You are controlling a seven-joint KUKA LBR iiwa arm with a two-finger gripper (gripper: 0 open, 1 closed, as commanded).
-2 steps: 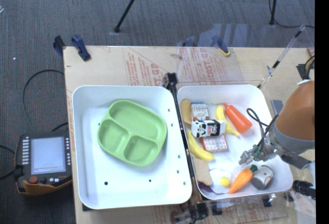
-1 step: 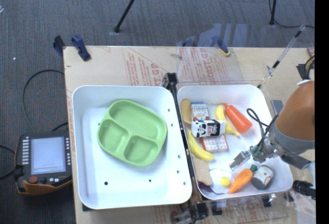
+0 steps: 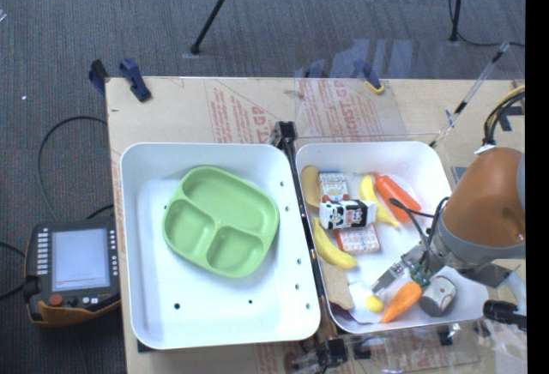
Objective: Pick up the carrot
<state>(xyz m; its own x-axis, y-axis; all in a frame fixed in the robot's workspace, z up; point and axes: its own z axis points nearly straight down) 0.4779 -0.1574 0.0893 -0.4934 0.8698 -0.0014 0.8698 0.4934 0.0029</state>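
The carrot [image 3: 400, 302] lies at the front of the right bin [image 3: 433, 159], thick end up and to the right, tip pointing toward the front left. My gripper [image 3: 405, 272] hangs directly over its thick end, under the orange-banded wrist [image 3: 485, 201]. One silver finger [image 3: 388, 278] sticks out to the left just above the carrot. I cannot make out whether the carrot is between the fingers. A second orange-red, carrot-like piece [image 3: 396, 194] lies at the back of the same bin.
The right bin also holds two bananas [image 3: 331, 245], a cow-print carton [image 3: 344, 214], two small boxes [image 3: 333, 185], a small yellow fruit [image 3: 375, 303] and a grey round object [image 3: 437, 296] beside the carrot. A green divided plate [image 3: 221, 220] sits in the left bin [image 3: 146, 278].
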